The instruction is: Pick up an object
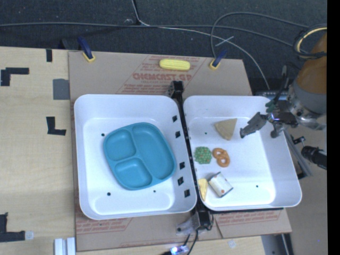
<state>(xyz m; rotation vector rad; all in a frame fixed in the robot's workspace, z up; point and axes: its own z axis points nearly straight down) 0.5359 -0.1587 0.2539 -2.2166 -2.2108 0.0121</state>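
Note:
The right bin (265, 195) holds a tan wedge (227, 128), a green bumpy piece (202, 154), an orange pretzel-shaped ring (221, 157), a small white cylinder (220, 185) and a yellow piece (203, 188) by the divider. My gripper (258, 133) hangs over the bin's upper right part, just right of the tan wedge. Its two dark fingers are spread apart and hold nothing. One fingertip (244, 133) points toward the wedge without touching it.
A blue divided plate (139, 154) lies in the left bin (85, 195). A yellow banana-like object (174, 64) rests on the cardboard behind the bins. Cables run across the dark surface at the back. The arm's body (313, 89) stands at the right.

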